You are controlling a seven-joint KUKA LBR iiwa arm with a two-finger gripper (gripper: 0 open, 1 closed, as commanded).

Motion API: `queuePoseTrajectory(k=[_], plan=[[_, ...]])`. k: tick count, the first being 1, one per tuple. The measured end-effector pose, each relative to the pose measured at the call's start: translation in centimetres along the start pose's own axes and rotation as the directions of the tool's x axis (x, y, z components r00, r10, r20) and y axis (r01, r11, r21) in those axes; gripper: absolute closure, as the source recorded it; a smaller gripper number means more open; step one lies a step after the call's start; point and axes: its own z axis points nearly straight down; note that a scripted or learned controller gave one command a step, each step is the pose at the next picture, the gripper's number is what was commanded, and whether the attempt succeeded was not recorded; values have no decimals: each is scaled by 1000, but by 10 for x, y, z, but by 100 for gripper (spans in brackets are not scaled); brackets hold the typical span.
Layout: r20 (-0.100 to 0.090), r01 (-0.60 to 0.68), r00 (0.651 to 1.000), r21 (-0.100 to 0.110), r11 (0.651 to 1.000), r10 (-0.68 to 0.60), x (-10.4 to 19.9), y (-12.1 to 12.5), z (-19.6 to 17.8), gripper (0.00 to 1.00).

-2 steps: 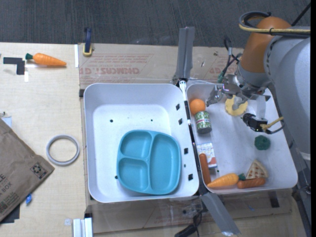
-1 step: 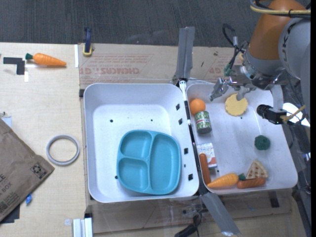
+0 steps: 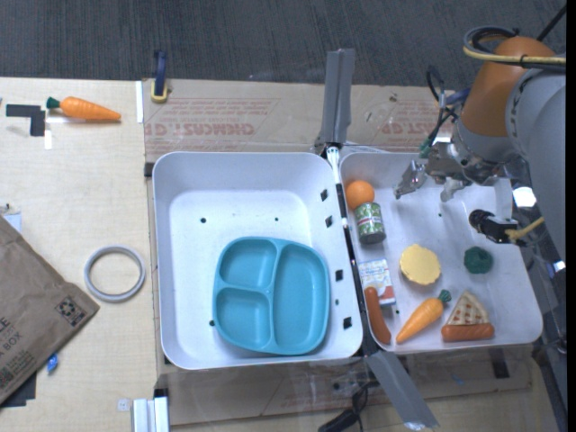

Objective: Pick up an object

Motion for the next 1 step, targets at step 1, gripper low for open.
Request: queuePoseTrajectory(k=[1], plan=[[-2, 112, 994, 1, 994, -112, -12, -69, 11, 0]])
